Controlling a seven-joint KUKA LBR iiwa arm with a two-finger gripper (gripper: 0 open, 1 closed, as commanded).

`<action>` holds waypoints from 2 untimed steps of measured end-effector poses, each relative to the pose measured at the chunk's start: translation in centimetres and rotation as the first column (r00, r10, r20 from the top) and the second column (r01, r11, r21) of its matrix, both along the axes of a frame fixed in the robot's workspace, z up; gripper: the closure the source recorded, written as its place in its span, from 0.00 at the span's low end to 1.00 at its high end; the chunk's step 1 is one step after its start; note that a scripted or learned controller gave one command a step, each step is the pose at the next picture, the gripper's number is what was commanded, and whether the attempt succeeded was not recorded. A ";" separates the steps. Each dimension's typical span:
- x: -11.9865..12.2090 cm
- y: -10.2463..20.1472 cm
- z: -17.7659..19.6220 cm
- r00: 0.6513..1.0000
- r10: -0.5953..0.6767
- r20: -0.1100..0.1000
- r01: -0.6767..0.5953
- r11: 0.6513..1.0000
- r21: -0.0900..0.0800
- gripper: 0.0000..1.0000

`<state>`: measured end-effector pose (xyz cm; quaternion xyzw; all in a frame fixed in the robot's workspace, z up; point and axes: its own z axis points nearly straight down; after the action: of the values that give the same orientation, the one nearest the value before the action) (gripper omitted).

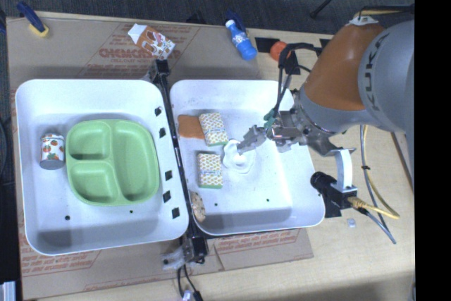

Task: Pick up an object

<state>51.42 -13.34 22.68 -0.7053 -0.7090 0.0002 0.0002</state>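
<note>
The end effector [243, 146] hovers over a white object [237, 156] in the right bin [282, 211]; its grip cannot be told, nothing lifted yet.

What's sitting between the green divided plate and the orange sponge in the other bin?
In the camera view, the bins' adjoining white walls lie between the green divided plate and the orange sponge.
</note>
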 end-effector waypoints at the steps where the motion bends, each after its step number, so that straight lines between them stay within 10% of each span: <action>1: 0.0 0.0 0.0 1.000 0.000 0.000 0.000 1.000 0.000 0.00; 2: 0.0 0.0 0.0 1.000 0.000 0.000 0.000 1.000 0.000 0.00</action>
<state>51.42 -13.34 22.68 -0.7053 -0.7090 0.0002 0.0002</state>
